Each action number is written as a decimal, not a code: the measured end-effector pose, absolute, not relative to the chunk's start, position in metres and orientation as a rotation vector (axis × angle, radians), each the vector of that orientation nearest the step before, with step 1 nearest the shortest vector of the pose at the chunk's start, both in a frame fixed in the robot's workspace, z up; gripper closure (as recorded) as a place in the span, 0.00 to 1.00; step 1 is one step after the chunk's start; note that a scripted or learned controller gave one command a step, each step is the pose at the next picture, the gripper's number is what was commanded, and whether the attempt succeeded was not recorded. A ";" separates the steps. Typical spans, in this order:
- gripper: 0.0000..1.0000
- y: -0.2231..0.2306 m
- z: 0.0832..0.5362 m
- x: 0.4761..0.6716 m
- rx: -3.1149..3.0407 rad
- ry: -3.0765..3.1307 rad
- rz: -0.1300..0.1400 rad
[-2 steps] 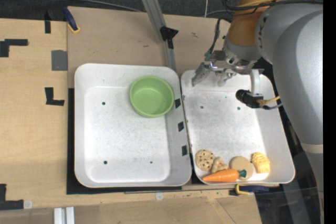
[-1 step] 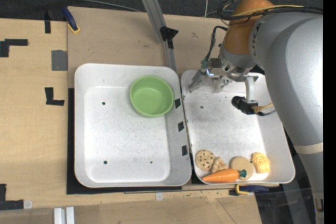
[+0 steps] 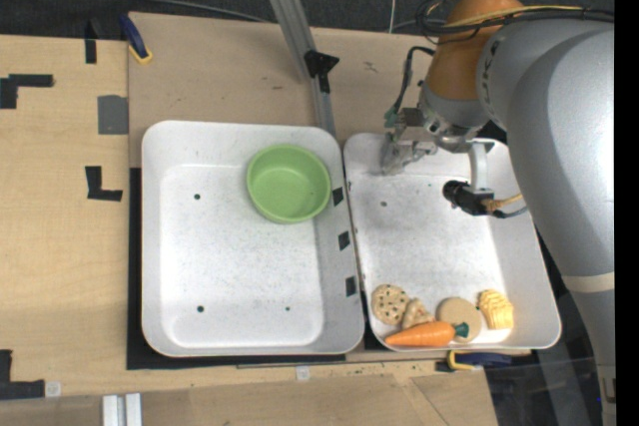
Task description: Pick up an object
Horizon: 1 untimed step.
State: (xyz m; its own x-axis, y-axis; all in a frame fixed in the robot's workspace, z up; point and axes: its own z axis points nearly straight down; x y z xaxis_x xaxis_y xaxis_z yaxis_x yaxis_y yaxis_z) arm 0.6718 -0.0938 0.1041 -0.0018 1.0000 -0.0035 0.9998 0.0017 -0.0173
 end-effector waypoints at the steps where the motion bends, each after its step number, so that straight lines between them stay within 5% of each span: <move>1: 1.00 -0.097 0.168 0.672 -2.224 -2.225 -0.005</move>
